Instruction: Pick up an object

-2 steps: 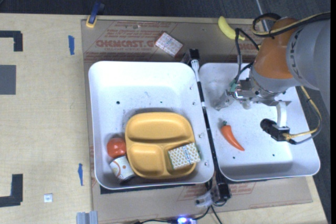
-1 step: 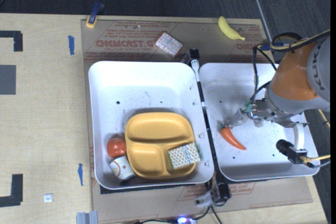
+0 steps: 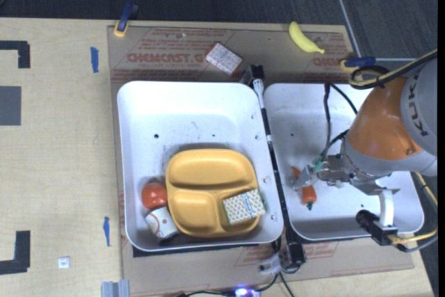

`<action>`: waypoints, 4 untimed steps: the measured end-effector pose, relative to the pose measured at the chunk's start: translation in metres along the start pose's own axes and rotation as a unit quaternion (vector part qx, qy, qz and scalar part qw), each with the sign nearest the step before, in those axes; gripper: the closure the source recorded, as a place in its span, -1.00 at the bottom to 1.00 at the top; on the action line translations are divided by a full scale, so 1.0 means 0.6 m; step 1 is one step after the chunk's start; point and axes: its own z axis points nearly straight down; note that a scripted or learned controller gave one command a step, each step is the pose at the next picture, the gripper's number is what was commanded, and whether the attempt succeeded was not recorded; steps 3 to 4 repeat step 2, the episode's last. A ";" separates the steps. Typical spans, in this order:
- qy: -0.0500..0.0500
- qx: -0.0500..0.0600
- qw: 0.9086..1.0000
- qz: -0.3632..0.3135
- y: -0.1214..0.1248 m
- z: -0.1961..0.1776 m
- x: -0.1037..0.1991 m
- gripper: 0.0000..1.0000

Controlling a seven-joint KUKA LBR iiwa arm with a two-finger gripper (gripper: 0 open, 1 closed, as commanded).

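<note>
The arm was down inside the right bin (image 3: pixel 410 215), wrist bent low over the white floor, and the pick looked to be in its reaching stage, nothing lifted yet. The tool (image 3: pixel 314 176) sat at the end of the wrist, close against a small orange-red object (image 3: pixel 309 195) lying on the bin floor just below it. Another orange scrap (image 3: pixel 295 172) lay just to the camera's left of the tool. Whether the tool was spread or pressed together could not be told from this slant; the wrist housing hid too much. Nothing showed clearly pinched.

Over in the left bin (image 3: pixel 135 149), a yellow divided tray (image 3: pixel 201 181) carried a patterned packet (image 3: pixel 243 206), with a red ball (image 3: pixel 154 195) and a small white cup (image 3: pixel 160 222) beside it. A banana (image 3: pixel 305 38) rested on the tabletop (image 3: pixel 55 149) beyond the bins.

Left to do, by my reading: close on the orange-red piece and raise it clear.
</note>
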 end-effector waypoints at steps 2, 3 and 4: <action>0.000 0.000 1.000 -0.001 0.035 -0.165 0.123 1.00; 0.000 0.000 1.000 -0.001 0.035 -0.165 0.123 1.00; 0.000 0.000 1.000 -0.001 0.035 -0.165 0.123 1.00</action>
